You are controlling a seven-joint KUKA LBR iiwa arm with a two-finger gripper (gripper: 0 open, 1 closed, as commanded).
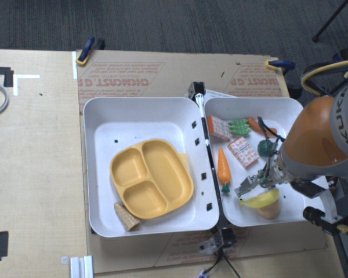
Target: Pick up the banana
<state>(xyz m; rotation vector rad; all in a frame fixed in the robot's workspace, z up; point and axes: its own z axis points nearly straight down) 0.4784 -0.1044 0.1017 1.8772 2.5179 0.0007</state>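
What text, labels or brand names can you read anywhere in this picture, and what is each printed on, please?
"KU": black letters on the arm, cut off at the picture's edge.
Red print on the cardboard sheet: upside down, too blurred to read.
Small red-and-white packet in the right bin: print too small to read.

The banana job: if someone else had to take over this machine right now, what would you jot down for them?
Gripper: low in the right bin, right over the banana; finger state cannot be told from this view.
Banana: lying in the right bin near its front edge, against a brownish item, with the carrot to its left.
Left bin: holds the yellow divided plate.
Done: the arm has reached the banana.
Left: get a sure grasp and lift it; the banana is not yet raised.
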